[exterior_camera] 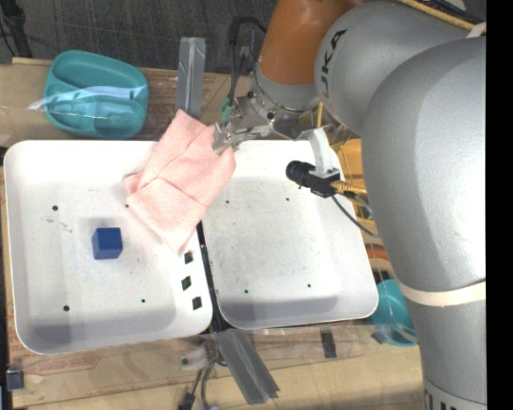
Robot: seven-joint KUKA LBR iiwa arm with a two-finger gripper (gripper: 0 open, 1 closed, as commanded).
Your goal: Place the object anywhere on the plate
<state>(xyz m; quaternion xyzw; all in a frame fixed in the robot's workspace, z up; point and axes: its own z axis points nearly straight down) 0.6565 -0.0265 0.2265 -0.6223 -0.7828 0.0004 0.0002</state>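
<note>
A pink cloth hangs by its upper right corner and drapes across the inner rims of both bins, mostly over the left bin. My gripper is at that corner, above the far edge where the bins meet, and is shut on the cloth. A small blue cube rests on the left bin's floor, left of and below the cloth. A teal dish-like object with clear wrapping lies on the bench behind the left bin.
The right bin has a bare, speckled floor. A black cable plug juts over its far right part. The large grey arm covers the right side. A grey bracket stands behind the bins.
</note>
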